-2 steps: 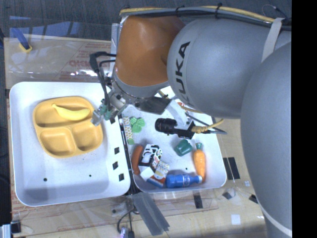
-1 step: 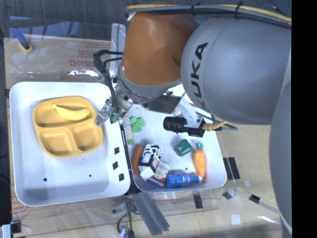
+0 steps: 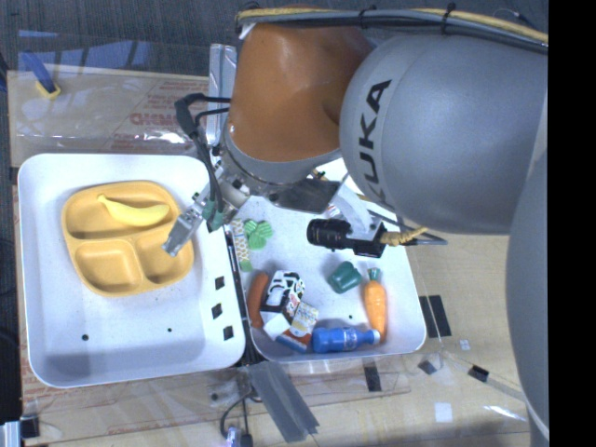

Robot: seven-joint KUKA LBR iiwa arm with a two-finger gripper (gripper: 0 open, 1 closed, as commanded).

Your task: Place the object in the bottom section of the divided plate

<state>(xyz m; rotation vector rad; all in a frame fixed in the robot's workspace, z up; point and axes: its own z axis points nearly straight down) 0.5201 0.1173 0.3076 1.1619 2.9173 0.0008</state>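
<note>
The metal jaws (image 3: 182, 229) hang over the right rim of the glossy yellow divided plate (image 3: 126, 236); their spread can't be judged. A banana (image 3: 138, 209) lies in its upper section. Right bin (image 3: 410, 329): carrot (image 3: 373, 305), blue bottle (image 3: 343, 339), cow-patterned carton (image 3: 283, 296).

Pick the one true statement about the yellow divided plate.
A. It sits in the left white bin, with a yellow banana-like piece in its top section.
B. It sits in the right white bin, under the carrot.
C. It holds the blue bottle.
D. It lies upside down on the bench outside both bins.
A: the yellow divided plate rests in the left white bin, and a yellow banana-shaped piece lies in its top section.
</note>
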